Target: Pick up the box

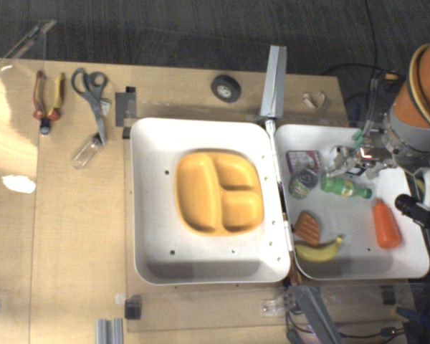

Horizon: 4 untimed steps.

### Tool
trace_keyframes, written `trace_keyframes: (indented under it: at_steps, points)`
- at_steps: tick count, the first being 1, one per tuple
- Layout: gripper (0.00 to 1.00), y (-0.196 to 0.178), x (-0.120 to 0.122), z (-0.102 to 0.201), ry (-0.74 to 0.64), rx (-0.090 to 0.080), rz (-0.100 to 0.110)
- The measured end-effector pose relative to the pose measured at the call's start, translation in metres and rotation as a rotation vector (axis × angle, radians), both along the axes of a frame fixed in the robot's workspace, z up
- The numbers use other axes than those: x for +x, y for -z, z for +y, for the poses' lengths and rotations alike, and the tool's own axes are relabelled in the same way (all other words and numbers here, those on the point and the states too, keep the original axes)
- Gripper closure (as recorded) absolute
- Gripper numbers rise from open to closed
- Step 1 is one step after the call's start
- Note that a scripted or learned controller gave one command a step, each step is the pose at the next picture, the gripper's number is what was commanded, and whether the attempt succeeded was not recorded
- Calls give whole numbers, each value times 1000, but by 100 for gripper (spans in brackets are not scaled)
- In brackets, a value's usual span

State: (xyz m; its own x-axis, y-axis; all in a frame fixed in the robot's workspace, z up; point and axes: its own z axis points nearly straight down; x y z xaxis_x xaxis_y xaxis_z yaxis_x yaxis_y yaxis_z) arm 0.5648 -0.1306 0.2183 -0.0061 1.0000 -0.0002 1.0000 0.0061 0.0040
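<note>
The box (pixel 302 161) is small, purple and white, and lies flat at the back left of the right bin (pixel 416 267). My gripper (pixel 352 159) hangs over the back middle of that bin, a short way to the right of the box and just above a green bottle (pixel 345 187). Nothing of the box shows at the gripper. The grey arm with its orange band (pixel 424 92) comes in from the upper right.
In the right bin lie a round can (pixel 301 185) in front of the box, an orange carrot-like piece (pixel 387 225), a banana (pixel 318 249) and a brown food item (pixel 307 226). The left bin (pixel 154 264) holds a yellow divided tray (pixel 220 190). Scissors (pixel 93 95) and pliers (pixel 47 100) lie on the bench.
</note>
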Motion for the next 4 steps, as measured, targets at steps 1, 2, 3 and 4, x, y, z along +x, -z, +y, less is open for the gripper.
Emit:
trace_keyframes:
  at_steps: [1, 2, 3, 4]
  points:
    - [0, 122, 89, 18, -102, -5, -23]
    - [100, 108, 92, 19, -106, -6, -33]
    - [100, 31, 72, 59, -523, -3, -5]
    - [100, 24, 30, 97, -712, -4, -5]
